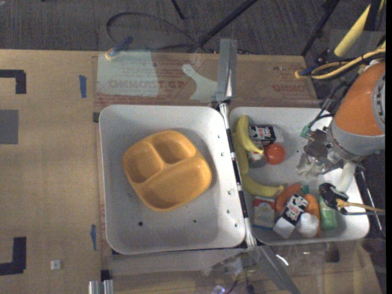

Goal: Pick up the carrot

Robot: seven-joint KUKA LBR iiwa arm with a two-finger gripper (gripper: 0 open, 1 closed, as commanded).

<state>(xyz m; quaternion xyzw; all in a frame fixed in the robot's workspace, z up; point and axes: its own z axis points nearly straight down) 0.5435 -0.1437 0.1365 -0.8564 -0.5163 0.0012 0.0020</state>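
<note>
Both bins (116, 164) look like smooth white plastic with a dull sheen. The yellow plate (166, 169) is glossy moulded plastic. The counter (49, 164) looks like matt, pale wood or board. The carrot (288, 195) and tomato (275, 154) have a smooth, shiny plastic look. The gripper (315, 158) appears grey metal.

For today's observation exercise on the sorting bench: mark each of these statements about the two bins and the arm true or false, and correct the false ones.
1. The yellow divided plate lies in the left bin. True.
2. The carrot lies on the plate. False: it lies in the right bin, among other items.
3. The gripper is over the right bin. True.
4. A banana lies along the right bin's left side. True.
5. The red tomato sits in the left bin. False: it is in the right bin, beside the banana.
</note>
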